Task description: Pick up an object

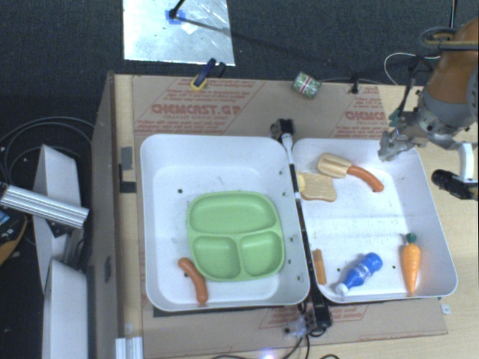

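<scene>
I am hanging my gripper (392,145) over the far right corner of the right bin (374,209), just at its rim, and nothing is sitting between my fingers. Whether my jaws are spread or pressed together I cannot tell from up here; they are showing as one pale grey lump.

Taking the right bin as my landmark: inside it, toward its far side, a hot dog bun (333,165) is lying with a sausage (365,178) just beside it, and these two are lying nearest to me. A slice of toast (318,188) is resting close to the bin's left wall. Along its near side a blue and white bottle (358,272) is lying tilted, a carrot (409,260) is sitting near the right corner, and a thin orange stick (319,266) is lying by the left wall.

Left of the right bin, the left bin (165,178) is holding a green divided plate (236,235) with a second sausage (194,280) beside it.
</scene>
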Controlling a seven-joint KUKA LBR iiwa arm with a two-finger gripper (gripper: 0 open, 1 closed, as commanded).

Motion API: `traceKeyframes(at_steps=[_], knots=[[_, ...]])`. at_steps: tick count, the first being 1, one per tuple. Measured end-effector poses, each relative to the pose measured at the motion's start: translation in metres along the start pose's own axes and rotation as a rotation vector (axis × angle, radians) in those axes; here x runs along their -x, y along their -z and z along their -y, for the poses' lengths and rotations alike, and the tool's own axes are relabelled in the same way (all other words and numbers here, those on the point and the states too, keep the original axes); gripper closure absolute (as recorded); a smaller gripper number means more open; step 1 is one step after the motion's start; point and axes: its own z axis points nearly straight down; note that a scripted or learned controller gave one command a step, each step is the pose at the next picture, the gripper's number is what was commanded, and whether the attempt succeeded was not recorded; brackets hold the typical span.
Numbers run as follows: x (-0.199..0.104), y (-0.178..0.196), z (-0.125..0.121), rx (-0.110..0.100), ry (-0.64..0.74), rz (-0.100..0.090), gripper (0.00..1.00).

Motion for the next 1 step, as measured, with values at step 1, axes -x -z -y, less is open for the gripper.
traceKeyframes(at_steps=[1], knots=[[0.0005, 0.0001, 0.0001, 0.000, 0.000, 0.001, 0.00]])
